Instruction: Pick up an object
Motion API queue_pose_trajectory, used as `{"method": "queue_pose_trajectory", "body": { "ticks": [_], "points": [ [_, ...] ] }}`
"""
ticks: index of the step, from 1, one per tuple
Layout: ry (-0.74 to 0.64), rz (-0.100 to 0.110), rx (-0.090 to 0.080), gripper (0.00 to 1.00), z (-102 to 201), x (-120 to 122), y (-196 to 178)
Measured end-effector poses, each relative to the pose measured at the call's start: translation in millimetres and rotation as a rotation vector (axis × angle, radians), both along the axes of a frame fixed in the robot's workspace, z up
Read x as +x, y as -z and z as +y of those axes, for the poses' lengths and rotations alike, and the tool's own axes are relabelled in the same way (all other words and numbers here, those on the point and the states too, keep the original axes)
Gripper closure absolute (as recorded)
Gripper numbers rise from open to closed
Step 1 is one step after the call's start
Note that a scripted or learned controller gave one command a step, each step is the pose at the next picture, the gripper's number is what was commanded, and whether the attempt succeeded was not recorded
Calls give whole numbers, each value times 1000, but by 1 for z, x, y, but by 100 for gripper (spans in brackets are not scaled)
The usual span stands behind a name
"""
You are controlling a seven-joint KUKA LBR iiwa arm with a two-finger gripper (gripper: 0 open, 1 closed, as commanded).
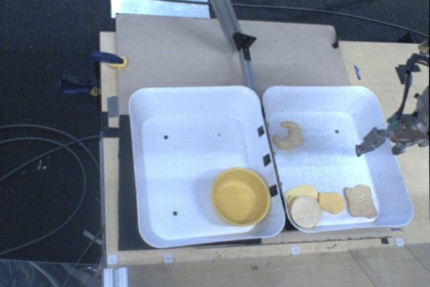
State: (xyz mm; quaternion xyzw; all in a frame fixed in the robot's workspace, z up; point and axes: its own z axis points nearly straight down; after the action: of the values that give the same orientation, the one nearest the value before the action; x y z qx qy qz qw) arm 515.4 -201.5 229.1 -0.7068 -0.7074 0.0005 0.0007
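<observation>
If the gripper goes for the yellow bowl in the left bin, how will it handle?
The yellow bowl looks like thin moulded plastic, so probably light and stiff. It sits upright on its base, so a push would likely slide it rather than roll it. Its smooth, rounded wall may slip; the rim looks the better pinch.

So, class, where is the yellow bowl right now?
The yellow bowl sits in the left bin, at its near right corner, beside the divide between the bins.

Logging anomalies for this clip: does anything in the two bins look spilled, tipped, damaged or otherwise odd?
Nothing stands out. The yellow bowl sits upright in the left bin; the croissant, round pieces and bread slice lie flat in the right bin.
</observation>
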Motion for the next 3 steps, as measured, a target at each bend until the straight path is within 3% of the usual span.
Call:
{"method": "queue_pose_trajectory", "body": {
  "ticks": [2,3],
  "points": [
    [0,0,1,0,14,0,118],
    [1,-6,-2,100,13,1,105]
  ]
}}
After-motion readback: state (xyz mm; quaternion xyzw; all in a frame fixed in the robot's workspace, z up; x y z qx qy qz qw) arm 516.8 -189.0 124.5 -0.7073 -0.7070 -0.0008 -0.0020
